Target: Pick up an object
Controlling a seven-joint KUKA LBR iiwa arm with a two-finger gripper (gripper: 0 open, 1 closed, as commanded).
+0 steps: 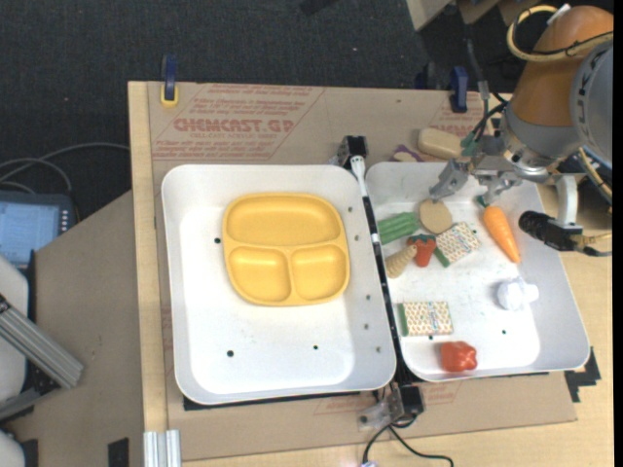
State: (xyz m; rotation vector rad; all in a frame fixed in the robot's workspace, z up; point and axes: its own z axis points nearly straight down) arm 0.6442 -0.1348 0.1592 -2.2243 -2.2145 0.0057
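Over right bin's [545,348] far edge, arm [555,76] bent down from far right corner, gripper [474,178] fingers apart on nothing, carrot [500,233] just beside, bare floor toward near right corner, yellow tray [286,246] in left bin [195,339].

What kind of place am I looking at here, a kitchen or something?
Probably a robotics lab bench, not a kitchen: a robot arm reaches over two white bins, the food like the carrot looks like toys, and cables trail across the floor.
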